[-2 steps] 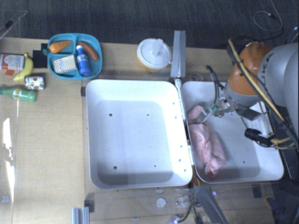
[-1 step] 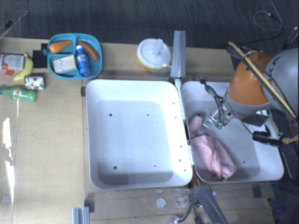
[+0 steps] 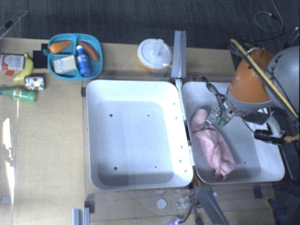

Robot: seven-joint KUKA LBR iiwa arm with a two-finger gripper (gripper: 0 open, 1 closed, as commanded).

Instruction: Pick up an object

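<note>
The claw (image 3: 218, 117) hangs low in the right bin (image 3: 262, 170), right at the upper end of a crumpled pink cloth (image 3: 213, 146); whether its tips are parted or pinching the fabric cannot be told. The soft, wrinkled cloth lies lengthwise along the bin's left side, close to the wall shared with the left bin (image 3: 136, 130). The grey arm with its orange band (image 3: 251, 81) reaches in from the right, and farther off the table (image 3: 42, 163) carries a lidded cup (image 3: 154, 54), a blue tray of toy food (image 3: 75, 56) and a banana (image 3: 24, 68).
</note>
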